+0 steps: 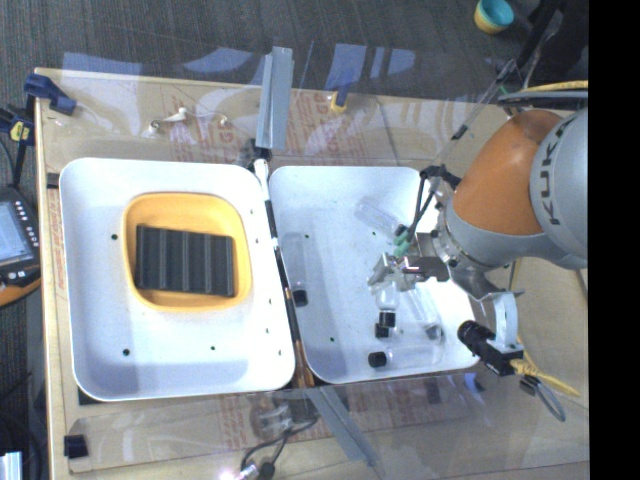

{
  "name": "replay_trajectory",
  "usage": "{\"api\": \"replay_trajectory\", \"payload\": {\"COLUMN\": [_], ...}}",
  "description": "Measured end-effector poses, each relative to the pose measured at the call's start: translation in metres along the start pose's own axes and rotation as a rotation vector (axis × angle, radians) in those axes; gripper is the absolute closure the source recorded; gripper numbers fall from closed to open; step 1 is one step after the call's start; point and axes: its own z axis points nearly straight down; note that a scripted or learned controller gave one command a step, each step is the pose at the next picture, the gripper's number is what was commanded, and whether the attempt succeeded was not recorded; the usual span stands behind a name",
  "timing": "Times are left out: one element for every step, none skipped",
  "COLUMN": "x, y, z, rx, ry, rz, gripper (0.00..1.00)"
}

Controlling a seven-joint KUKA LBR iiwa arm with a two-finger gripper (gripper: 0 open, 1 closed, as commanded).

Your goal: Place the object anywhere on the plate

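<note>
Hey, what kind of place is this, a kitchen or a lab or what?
Probably a robotics lab test bench: a KUKA arm reaches over two white bins, one bearing a yellow plate, with a handheld controller at the bench's edge.

The plate (186,252) was a yellow, rounded-rectangle dish with a dark ribbed centre, lying flat in the left white bin, in the left half of the frame. The objects in the right bin, right of centre, were small: a clear plastic piece (375,213) near the upper middle, and a few small black pieces (385,322) toward the lower middle, well apart from the plate; their exact shapes were too small to tell
</note>
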Motion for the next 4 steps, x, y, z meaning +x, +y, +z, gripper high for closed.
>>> {"api": "replay_trajectory", "payload": {"x": [0.04, 0.101, 0.134, 0.134], "y": [0.061, 0.068, 0.104, 0.104], "z": [0.007, -0.015, 0.02, 0.02], "rx": [0.001, -0.001, -0.001, -0.001], "ry": [0.001, 0.0, 0.0, -0.001], "rz": [-0.173, -0.423, -0.613, -0.612], "gripper": [1.0, 1.0, 1.0, 0.0]}}
